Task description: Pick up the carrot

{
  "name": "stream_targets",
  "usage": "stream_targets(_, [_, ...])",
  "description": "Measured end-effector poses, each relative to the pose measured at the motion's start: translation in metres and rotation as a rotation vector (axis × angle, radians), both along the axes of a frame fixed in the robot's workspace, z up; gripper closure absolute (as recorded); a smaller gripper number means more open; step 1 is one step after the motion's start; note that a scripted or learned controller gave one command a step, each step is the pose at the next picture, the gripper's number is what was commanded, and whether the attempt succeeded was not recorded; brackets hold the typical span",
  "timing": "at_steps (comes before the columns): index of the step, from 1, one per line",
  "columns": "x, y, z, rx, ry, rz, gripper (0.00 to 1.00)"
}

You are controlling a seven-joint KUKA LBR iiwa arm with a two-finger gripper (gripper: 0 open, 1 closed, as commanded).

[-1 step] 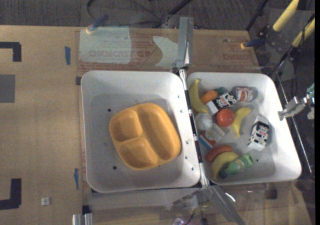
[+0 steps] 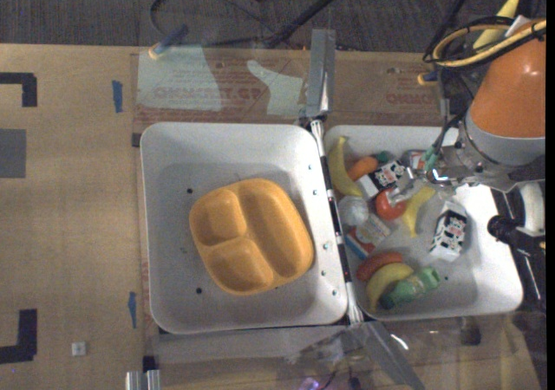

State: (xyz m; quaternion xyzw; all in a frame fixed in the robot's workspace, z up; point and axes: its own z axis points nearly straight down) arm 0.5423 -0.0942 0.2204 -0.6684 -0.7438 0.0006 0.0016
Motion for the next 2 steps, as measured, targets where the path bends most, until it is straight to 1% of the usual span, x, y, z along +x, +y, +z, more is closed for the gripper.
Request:
stream_targets(1, [0.001,-0.036,-0.121,0.000,-0.014,-0.200,0.00])
stream_targets(2, [0.059,-0.095,-0.132,0.008,-0.009,-0.508,0.00])
